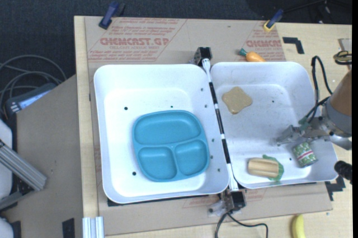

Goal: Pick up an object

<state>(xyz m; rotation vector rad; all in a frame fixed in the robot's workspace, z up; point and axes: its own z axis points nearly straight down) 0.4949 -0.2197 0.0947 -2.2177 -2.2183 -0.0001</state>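
Gripper low in the right bin, beside a small can.

The can lies tipped, long axis running near-left to far-right, touching the gripper's near side; whether the pincer is spread or clenched cannot be told. The arm is cut off at the right edge.

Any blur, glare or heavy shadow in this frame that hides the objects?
Camera view: even, soft light, no strong glare on the white bins; blue tray and toast read sharp; the claw by the green can looks slightly smeared and murky.
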